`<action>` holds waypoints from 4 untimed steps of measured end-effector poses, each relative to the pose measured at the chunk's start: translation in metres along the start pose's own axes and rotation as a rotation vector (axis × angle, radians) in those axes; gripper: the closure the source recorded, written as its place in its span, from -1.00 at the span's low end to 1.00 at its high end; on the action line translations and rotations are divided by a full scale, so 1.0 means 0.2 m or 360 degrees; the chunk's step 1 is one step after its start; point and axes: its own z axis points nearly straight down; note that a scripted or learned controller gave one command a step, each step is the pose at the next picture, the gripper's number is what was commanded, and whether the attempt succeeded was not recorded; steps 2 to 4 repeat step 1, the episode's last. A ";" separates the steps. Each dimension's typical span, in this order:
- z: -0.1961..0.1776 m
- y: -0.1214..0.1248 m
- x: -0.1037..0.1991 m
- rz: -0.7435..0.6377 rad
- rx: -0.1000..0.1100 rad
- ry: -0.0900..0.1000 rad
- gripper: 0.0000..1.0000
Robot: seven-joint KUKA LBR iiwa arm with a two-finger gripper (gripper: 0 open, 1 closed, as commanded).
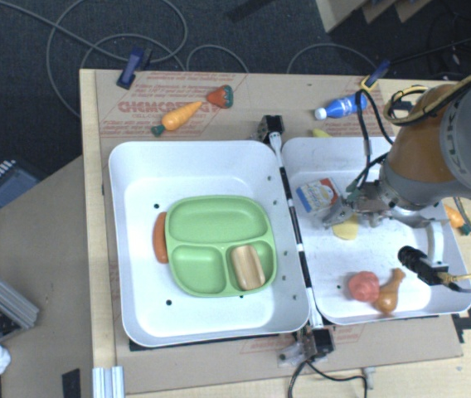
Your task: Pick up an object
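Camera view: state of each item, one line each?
gripper: low in the right bin, beside the yellow piece; grasp not discernible.
green tray: flat in the left bin, upright.
bread roll: lying in the tray's lower right compartment.
sausage: against the tray's left edge.
drumstick: lying in the right bin, beside the pink lump.
carrot: on the bench, outside the bins.
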 end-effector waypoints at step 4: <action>0.05 0.00 0.03 -0.0001 0.0008 0.0004 -1.00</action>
